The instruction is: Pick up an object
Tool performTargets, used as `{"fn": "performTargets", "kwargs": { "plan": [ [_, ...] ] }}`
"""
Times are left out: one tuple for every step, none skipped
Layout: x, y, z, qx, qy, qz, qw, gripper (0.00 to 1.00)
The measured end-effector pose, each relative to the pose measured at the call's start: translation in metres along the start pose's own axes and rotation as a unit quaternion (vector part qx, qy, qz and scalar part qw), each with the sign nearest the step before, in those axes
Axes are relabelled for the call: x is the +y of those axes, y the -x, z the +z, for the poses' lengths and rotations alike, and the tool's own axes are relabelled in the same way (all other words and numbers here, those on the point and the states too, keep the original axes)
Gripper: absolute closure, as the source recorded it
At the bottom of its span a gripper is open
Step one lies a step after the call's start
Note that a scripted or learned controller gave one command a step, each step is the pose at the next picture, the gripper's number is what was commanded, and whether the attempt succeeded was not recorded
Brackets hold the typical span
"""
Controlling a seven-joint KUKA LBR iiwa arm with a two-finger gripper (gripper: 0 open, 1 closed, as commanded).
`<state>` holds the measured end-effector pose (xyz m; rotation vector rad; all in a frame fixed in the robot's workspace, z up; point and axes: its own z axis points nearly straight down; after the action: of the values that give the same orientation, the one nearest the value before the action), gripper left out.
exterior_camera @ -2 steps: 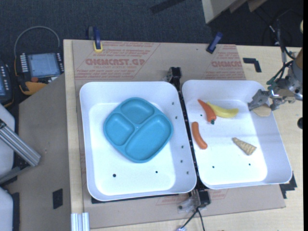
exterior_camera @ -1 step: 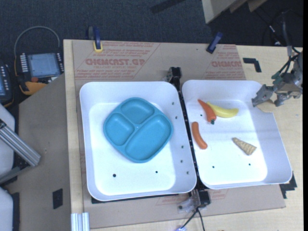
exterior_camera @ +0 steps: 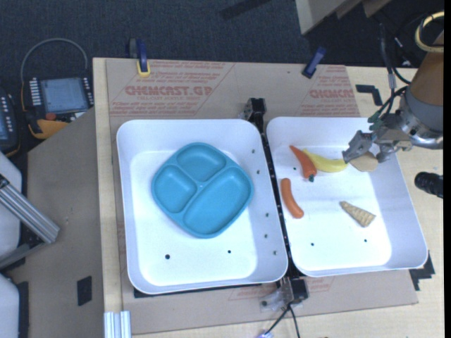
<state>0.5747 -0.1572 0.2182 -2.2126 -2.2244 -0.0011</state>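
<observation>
My hand (exterior_camera: 366, 150) hangs at the right bin's (exterior_camera: 394, 259) far edge, beside the banana's (exterior_camera: 325, 163) right tip; finger state unclear.

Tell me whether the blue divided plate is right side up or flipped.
Right side up: the blue divided plate in the left bin shows its three recessed compartments facing up.

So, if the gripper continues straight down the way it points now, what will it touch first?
Most likely the tan object directly at the gripper, beside the banana in the right bin. Depth is unclear, so it may already touch it.
</observation>
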Motion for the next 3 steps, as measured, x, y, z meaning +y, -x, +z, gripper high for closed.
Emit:
{"fn": "performTargets", "kwargs": {
  "plan": [
    [-0.019, -0.049, -0.008, 0.0, 0.0, 0.0, 1.0, 1.0],
    [-0.03, -0.099, -0.018, 0.0, 0.0, 0.0, 1.0, 1.0],
    [-0.045, -0.15, -0.025, 0.0, 0.0, 0.0, 1.0, 1.0]
  ]
}}
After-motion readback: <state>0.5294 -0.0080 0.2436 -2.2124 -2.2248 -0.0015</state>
